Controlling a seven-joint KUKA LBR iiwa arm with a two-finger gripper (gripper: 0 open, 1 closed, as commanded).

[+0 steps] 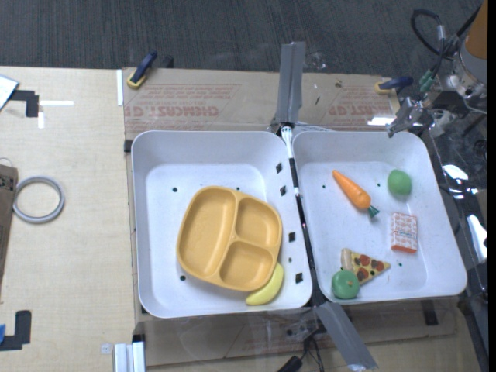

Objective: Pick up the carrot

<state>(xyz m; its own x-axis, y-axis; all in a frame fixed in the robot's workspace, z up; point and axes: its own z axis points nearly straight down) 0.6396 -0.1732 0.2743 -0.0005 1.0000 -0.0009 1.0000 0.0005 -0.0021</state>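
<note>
A dark grey carpeted floor (232,14) ran across the top of the view. Below it lay a pale wooden bench (62,231), with a sheet of brown printed cardboard (209,103) spread along its far edge. A roll of tape (36,199) sat near the bench's left edge, and a blue-and-yellow clamp (142,68) gripped the cardboard's far left corner. Light was even and soft.
</note>
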